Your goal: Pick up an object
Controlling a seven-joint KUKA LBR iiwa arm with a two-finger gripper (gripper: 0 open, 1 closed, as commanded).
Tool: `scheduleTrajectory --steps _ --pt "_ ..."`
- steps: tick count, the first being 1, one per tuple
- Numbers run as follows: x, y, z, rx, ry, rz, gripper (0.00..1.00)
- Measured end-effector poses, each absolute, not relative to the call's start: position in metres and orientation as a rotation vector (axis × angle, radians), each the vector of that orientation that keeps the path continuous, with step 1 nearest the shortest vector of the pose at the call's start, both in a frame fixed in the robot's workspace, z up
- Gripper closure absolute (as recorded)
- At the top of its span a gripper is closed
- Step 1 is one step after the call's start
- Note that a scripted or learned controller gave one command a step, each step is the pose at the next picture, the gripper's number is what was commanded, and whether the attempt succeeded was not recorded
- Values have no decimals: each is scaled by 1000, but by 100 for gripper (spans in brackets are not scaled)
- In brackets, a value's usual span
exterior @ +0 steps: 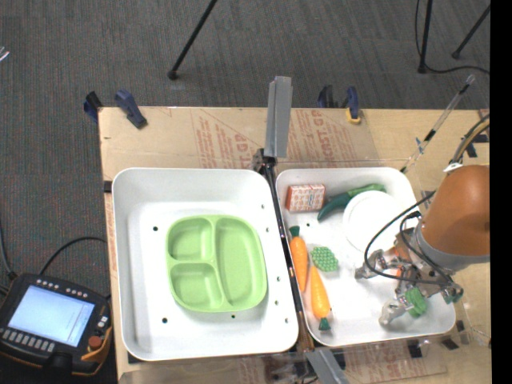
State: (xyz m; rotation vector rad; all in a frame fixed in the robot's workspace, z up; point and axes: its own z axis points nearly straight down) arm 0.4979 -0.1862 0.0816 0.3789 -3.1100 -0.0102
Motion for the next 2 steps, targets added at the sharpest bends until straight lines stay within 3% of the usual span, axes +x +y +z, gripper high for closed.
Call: scheduleTrajectory --steps 1,2 --pt "500 -183 89 390 -3108 -14 100" --pt "497 -134 83 483 -3098 -10 100"
